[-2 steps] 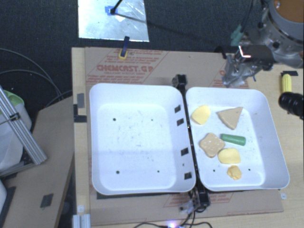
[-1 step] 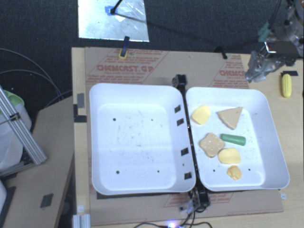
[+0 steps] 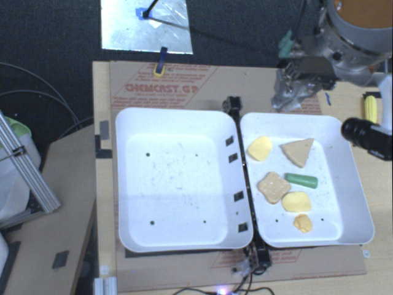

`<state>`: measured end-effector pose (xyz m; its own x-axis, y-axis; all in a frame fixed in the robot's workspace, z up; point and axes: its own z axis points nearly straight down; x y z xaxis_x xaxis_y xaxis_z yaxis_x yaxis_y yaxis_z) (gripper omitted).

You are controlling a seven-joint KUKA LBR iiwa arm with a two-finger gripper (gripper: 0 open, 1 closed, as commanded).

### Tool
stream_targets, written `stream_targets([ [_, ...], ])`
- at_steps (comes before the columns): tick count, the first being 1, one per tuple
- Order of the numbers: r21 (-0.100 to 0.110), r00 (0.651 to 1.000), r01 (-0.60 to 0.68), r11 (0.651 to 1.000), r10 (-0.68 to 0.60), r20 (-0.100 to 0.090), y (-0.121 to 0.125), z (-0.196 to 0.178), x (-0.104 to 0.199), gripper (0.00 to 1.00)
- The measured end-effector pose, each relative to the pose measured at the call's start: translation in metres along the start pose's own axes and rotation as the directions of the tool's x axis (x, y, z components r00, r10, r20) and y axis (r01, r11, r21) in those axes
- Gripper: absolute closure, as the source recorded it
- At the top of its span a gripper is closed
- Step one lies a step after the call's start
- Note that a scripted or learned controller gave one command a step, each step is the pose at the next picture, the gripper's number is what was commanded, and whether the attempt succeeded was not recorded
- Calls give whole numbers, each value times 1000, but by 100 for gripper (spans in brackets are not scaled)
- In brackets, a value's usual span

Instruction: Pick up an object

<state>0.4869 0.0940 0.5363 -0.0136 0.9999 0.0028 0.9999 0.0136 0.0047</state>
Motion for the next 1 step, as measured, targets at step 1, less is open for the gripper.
stream_targets([
  [1,1,1000,-17,1000,17,4,-1,5,-59,100],
])
